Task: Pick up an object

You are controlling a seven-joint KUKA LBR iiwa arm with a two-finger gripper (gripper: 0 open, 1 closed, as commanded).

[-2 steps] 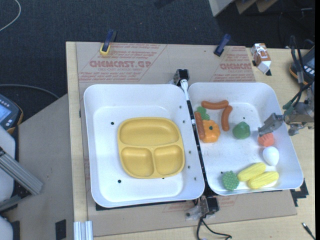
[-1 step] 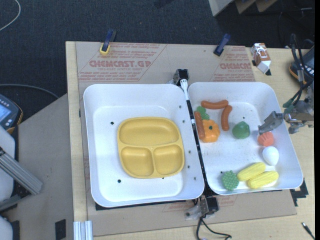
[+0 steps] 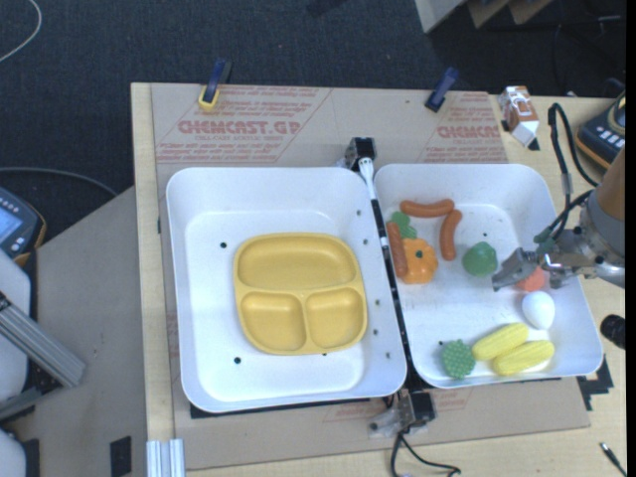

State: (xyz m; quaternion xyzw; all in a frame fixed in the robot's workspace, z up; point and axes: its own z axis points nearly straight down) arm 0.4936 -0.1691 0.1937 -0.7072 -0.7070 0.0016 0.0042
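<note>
My gripper is low over the right side of the right bin, with the arm coming in from the right. A small orange-red object lies just beneath it, partly hidden by it. A white egg sits right below that. To the gripper's left is a green ball. Further left lie two sausages, an orange pepper and a carrot. Two yellow corn cobs and a green broccoli rest near the bin's front wall.
The left bin holds a yellow divided plate. A black ridge runs where the two bins meet. Cables hang beside the arm at the right edge of the bench.
</note>
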